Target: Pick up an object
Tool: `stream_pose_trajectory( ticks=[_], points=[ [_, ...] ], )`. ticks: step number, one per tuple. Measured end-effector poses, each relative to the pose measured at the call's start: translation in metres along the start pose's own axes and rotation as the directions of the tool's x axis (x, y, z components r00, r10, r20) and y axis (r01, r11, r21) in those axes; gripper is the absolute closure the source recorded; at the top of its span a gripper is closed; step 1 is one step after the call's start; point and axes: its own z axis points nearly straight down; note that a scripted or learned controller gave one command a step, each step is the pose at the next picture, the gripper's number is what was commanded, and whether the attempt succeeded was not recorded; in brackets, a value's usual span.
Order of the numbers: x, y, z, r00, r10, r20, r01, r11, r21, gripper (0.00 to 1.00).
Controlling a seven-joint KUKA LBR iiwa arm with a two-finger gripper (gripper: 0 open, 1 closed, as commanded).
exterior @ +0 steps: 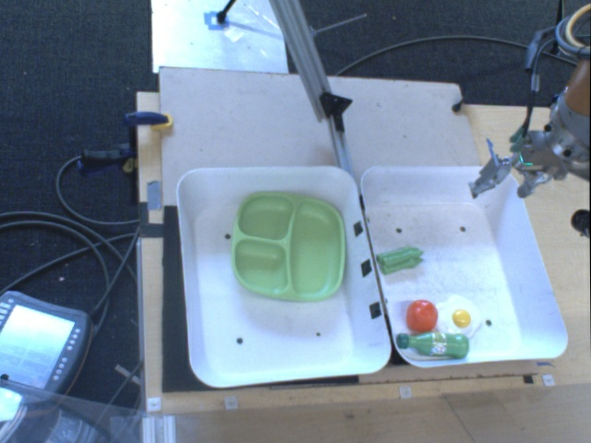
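The gripper (506, 175) hangs open and empty over the right bin's (531, 247) far edge, well apart from the tomato (422, 316) and bottle (435, 343) lying near.

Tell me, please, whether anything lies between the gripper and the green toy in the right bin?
Nothing visible does. The gripper hangs at the right bin's far corner, and only bare bin floor lies between it and the green toy.
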Motion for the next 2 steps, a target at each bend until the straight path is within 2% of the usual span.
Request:
stream_pose_trajectory(
  ticks=[1,2],
  points=[
    [0.0,0.0,0.0,1.0,0.0,0.0,0.0,1.0,0.0,0.0],
    [-0.011,0.0,0.05,1.0,0.007,0.0,-0.007,1.0,0.004,0.0]
  ],
)
